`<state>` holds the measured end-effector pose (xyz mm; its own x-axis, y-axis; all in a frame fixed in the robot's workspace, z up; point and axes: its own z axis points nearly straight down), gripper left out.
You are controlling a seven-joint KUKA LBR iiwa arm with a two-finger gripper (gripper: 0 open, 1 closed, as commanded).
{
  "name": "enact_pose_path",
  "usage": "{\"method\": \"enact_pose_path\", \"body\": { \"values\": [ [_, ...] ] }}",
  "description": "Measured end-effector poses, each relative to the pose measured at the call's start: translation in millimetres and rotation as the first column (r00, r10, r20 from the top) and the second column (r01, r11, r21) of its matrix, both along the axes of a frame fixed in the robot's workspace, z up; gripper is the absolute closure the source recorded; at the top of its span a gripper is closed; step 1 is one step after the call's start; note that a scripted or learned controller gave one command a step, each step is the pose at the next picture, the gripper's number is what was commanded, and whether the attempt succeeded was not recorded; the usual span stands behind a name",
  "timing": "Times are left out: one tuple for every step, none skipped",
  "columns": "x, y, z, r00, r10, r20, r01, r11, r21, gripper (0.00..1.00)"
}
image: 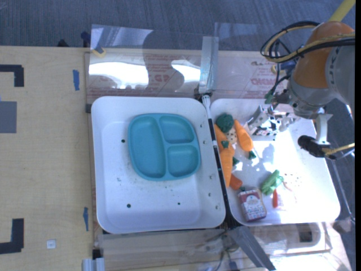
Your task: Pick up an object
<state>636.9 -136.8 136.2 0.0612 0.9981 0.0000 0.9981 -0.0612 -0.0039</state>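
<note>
My pincer is hanging over the far part of the right bin, close to its back wall, and I cannot tell how it is standing, since the metal and black-and-white parts at my wrist are blurring together there. My grey arm is reaching in from the right, with the orange band sitting just above the wrist and black cables looping over it.

Just beside my pincer, toward the divider between the bins, a carrot-shaped orange toy is lying at a slant, its dark green leafy top pointing toward the far wall. A second, longer orange piece is running alongside the divider (it is lying nearly parallel to the first carrot, just beside it). Nearer the front, a small green toy is resting near the middle of the bin floor, with a small red piece just beside it. A little red-and-white packet is sitting close to the near edge of this bin.

The left bin is holding a teal divided plate with three compartments, lying flat near its middle. Both bins are resting on a wooden bench.
</note>
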Motion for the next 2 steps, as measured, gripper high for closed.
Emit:
{"method": "enact_pose_path", "body": {
  "values": [
    [0, 18, -31, 0.996, 0.087, 0.001, -0.087, 0.996, -0.02, 0.0],
    [1, 4, -31, 0.953, 0.302, -0.013, -0.302, 0.953, -0.012, 0.0]
  ]
}}
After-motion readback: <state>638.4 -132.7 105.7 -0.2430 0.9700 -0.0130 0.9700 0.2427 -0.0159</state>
